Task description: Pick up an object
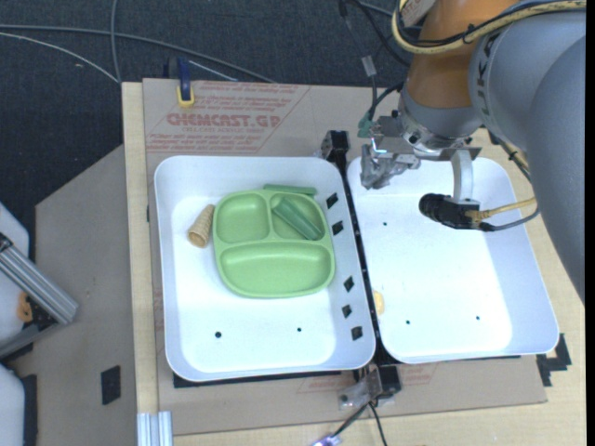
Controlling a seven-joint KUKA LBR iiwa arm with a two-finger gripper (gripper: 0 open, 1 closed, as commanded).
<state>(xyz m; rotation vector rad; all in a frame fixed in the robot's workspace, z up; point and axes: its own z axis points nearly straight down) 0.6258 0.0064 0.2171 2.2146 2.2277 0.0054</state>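
Note:
A light green divided plate (270,249) lies in the left bin (186,342). A darker green piece (299,216) rests in the plate's upper right compartment. A tan cone (200,226) lies against the plate's left rim. My gripper (375,173) hangs over the far left corner of the right bin (465,286), close to the wall between the two bins. Nothing shows beneath its tip.
A small yellow bit (377,302) sits at the right bin's left wall. A dark green strip (288,190) lies just behind the plate. Black clips line the divide between the bins. A cardboard sheet (223,114) lies under both bins.

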